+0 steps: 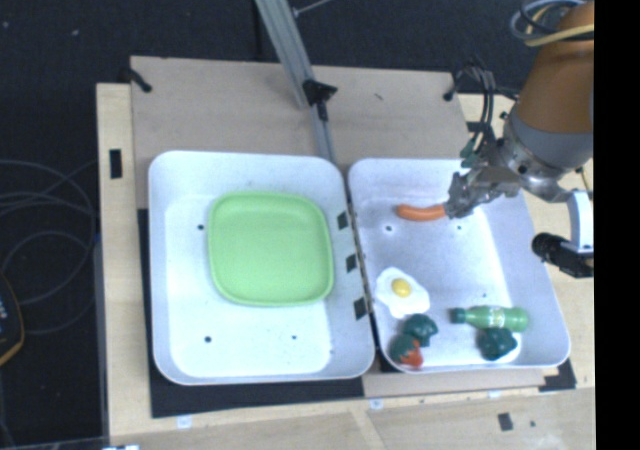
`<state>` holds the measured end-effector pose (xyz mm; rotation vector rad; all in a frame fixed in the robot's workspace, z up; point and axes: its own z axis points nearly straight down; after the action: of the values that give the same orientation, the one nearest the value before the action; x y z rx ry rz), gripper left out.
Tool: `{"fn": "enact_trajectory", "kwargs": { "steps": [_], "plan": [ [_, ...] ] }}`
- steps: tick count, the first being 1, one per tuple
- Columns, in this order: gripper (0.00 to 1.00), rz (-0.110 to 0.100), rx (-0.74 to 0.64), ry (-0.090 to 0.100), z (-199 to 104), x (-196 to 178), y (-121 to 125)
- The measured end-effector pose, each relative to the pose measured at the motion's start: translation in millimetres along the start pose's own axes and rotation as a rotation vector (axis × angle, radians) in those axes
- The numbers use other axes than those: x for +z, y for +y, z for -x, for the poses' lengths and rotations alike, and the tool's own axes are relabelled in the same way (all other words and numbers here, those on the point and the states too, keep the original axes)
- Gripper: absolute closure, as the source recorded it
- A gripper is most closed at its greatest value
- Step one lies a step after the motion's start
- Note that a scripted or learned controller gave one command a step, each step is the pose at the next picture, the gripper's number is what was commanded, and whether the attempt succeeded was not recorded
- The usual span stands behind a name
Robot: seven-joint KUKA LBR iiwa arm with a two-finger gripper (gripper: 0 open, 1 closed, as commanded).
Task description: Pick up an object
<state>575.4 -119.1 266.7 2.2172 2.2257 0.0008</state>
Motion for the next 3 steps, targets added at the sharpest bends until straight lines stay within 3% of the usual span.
{"fn": "enact_trajectory", "kwargs": {
  "steps": [3],
  "plan": [
    [1.00,-0.001,0.001,0.000,-141.0,25.9,18.7]
  ]
}}
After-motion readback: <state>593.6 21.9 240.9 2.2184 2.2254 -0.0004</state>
